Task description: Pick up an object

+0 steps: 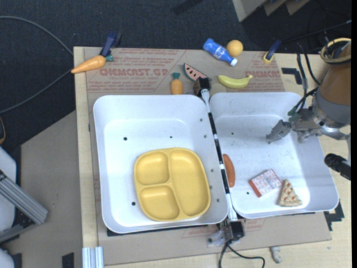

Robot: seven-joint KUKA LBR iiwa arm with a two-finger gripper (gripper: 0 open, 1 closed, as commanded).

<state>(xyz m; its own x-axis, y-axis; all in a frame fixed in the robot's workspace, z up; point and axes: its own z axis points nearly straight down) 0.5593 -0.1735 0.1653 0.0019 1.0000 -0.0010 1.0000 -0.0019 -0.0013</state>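
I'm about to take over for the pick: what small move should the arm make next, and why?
Probably ease the gripper toward the camera and down over the red-and-white box. The gripper sits above bare floor of the right bin with nothing between its fingers; the box, the pizza slice and the hot dog lie nearer the front.

You see two smooth white plastic bins (111, 116) with a slight sheen, a matt yellow plastic divided plate (172, 183), a brown cardboard-like bench sheet (145, 71), and glossy plastic toy foods such as the banana (234, 81).
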